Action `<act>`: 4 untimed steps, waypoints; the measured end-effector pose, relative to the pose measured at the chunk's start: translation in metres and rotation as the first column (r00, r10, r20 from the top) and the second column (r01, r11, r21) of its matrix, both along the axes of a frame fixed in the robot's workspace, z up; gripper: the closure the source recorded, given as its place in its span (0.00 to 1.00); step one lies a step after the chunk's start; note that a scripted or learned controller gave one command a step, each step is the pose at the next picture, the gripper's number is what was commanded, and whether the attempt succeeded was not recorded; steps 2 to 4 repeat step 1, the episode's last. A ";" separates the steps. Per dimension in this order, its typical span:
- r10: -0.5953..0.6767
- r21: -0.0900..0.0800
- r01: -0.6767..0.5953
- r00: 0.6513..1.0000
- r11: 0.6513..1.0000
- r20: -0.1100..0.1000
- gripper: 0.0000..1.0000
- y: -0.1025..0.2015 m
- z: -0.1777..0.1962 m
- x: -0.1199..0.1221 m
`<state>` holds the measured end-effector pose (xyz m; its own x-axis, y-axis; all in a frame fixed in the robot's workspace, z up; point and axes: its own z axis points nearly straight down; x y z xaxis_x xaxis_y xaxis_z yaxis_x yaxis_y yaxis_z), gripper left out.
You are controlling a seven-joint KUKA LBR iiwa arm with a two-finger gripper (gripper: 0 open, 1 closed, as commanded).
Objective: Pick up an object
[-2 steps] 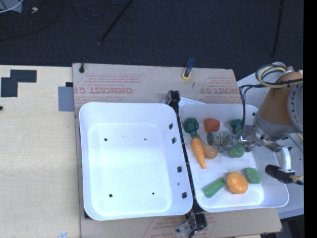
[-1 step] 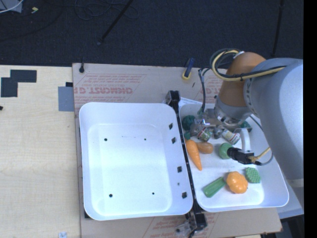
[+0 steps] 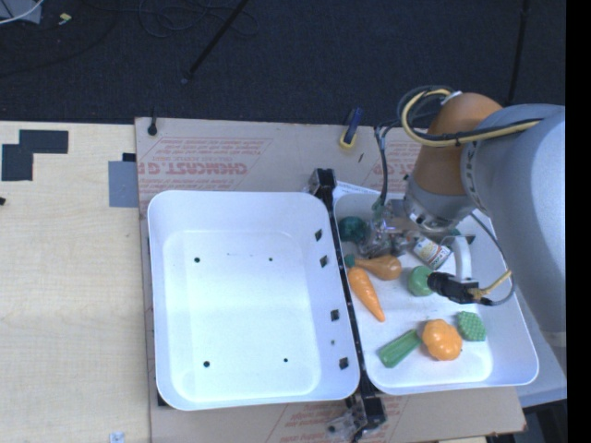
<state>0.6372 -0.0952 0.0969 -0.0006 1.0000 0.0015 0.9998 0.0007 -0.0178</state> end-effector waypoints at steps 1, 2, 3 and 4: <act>0.003 -0.001 -0.003 1.000 1.000 0.025 1.00 0.027 0.097 0.009; 0.003 -0.001 -0.003 1.000 1.000 0.025 1.00 0.027 0.097 0.009; 0.003 -0.001 -0.003 1.000 1.000 0.025 1.00 0.027 0.097 0.009; 0.003 -0.001 -0.003 1.000 1.000 0.025 1.00 0.027 0.097 0.009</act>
